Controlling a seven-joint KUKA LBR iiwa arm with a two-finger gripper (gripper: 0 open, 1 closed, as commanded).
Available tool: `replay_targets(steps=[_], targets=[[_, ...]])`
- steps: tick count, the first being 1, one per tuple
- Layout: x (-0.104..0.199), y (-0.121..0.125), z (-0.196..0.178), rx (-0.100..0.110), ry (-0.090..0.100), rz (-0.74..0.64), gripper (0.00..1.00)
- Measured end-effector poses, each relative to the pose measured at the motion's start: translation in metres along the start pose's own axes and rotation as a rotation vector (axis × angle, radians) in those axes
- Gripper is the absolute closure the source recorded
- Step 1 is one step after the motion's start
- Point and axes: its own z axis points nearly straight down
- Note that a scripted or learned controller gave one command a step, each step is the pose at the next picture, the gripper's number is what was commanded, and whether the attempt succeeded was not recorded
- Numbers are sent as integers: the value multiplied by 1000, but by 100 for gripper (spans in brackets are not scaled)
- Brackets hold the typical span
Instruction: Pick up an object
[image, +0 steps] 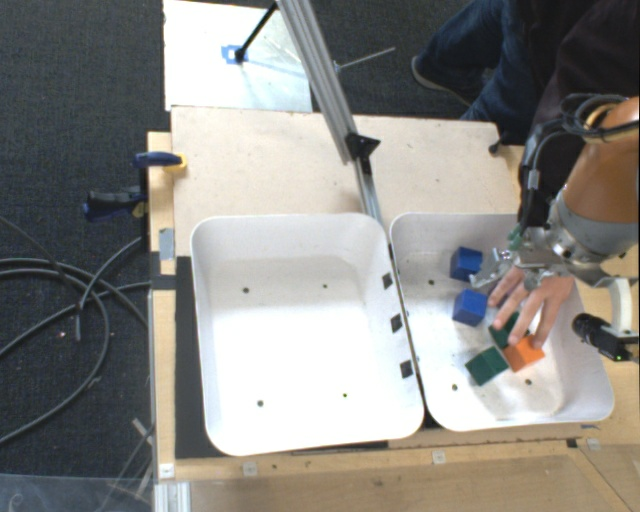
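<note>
My gripper (517, 318) is down in the right bin (560, 405), its two pale fingers (508, 288) spread open. A small dark green block (506, 326) lies between the fingertips, and I see no squeeze on it. An orange block (523, 353) touches the right fingertip from below. A larger green block (487, 366) lies just left of the orange one. One blue cube (470, 307) sits beside the left finger, and a second blue cube (465, 263) sits farther back.
The left bin (215, 300) stands beside the right one, with a metal pole (335, 95) slanting over the board behind them. A person's legs (500, 50) are at the top right. Cables (60, 300) lie on the floor at left.
</note>
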Motion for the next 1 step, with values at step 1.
replay_targets(steps=[1], targets=[[-23,29,125,4,0,1,0]])
